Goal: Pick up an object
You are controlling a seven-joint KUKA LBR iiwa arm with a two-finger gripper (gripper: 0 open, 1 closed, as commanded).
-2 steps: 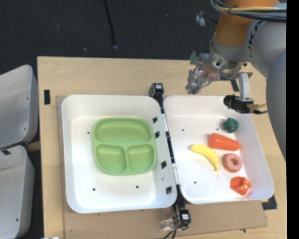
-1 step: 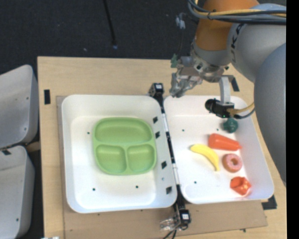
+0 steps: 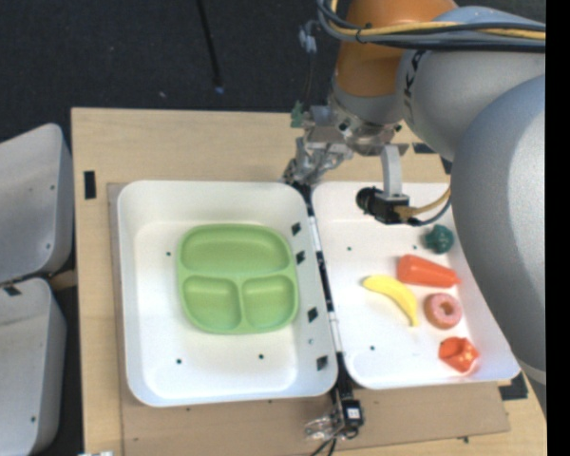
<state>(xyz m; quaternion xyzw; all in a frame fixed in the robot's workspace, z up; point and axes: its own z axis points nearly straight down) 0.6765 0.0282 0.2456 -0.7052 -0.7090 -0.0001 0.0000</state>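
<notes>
The right bin holds a yellow banana, an orange carrot, a pink donut, a red pepper-like piece and a small dark green object. A green divided plate lies in the left bin. My gripper hangs over the far end of the rim where the two bins meet, well behind and left of the toy foods. Nothing is visible in it.
The big grey arm with its orange band covers the right bin's far right side. A black fitting with cables sits over the far part of the right bin. Wooden bench surrounds the bins.
</notes>
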